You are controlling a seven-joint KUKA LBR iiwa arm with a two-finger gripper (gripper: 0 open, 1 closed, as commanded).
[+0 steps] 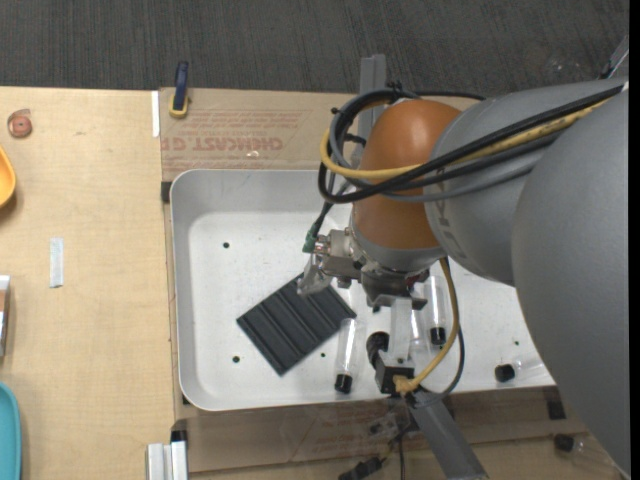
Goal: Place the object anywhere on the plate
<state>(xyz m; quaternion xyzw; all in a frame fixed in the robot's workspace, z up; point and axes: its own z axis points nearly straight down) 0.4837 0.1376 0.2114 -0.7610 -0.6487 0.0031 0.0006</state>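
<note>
Now the gripper [322, 271] hangs over the white bin [200, 268], and I can't tell how it's set from up here. That dark ribbed plate [295, 324] lies just off at seven o'clock, its long axis running two to eight.

Grey KUKA arm [560, 198] showing as a broad, smooth rounded casing, with a glossy orange band [405, 173] bulging above the wrist. Yellow and black cables [345, 163] looping over the orange section; another yellow cable [440, 353] trailing below. Metallic wrist block [345, 258] sitting under the band, pincer [325, 280] hanging beneath, details blurring.
</note>
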